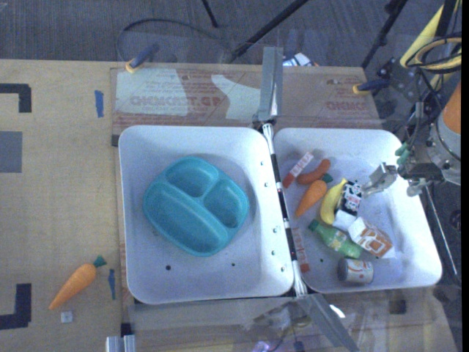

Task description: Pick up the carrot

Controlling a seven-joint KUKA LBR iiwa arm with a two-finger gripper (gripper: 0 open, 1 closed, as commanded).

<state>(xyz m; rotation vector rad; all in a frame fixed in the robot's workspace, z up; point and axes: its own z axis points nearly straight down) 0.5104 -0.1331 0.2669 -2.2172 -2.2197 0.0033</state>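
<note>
Orange and untouched, the tapered plastic carrot (311, 196) lies in the right white bin (421, 266) beside a banana, bottle, can and cartons. Nothing is lifted yet. The metal two-finger gripper (399, 176) hovers at that bin's right side, fingers spread, empty. The left white bin (139, 270) holds a teal divided plate (196, 205).

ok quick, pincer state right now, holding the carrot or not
pincer: over the right bin's right side, apart from the carrot, nothing seen in it; open or closed cannot be told.
</note>
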